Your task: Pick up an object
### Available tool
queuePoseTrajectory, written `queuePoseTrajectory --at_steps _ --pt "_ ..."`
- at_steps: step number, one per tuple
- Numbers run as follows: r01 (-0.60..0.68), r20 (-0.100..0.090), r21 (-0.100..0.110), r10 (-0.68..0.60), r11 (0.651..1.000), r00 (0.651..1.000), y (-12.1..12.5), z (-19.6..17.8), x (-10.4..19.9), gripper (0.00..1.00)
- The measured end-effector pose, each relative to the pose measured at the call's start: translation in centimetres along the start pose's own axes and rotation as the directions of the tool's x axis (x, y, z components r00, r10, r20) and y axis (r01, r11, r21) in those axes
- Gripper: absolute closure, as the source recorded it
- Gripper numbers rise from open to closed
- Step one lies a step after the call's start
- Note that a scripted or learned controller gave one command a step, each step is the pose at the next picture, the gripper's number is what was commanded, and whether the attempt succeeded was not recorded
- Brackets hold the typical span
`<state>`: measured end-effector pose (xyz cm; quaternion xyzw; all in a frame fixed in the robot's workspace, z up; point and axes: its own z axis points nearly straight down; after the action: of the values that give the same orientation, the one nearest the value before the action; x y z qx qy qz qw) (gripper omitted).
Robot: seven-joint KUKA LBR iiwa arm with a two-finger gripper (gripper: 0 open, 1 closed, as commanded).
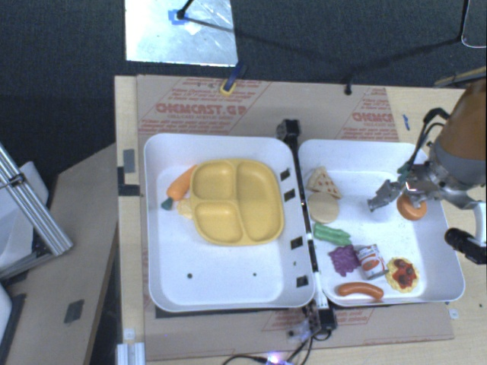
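A sausage (360, 289) and small pizza (402, 274) are lying nearest in the right bin (449, 284). Farther back, the jaws (389, 195) are hanging just beside an orange piece (413, 208); their state is impossible to tell. A yellow tray (228, 201) is sitting in the left bin (221, 287).

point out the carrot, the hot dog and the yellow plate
carrot (181, 182), camera view, middle of its orange body
hot dog (361, 290), camera view, middle of the sausage
yellow plate (199, 217), camera view, its left rim
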<state>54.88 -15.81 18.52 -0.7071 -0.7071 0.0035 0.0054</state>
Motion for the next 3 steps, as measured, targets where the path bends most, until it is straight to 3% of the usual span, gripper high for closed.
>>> queuePoseTrajectory --at_steps 1,3 --pt "0.003 0.003 -0.014 -0.003 1.000 1.000 0.3 -0.7 0.0 0.00" --pt "0.001 0.001 -0.010 -0.001 1.000 1.000 -0.4 7.8 -0.1 0.00"
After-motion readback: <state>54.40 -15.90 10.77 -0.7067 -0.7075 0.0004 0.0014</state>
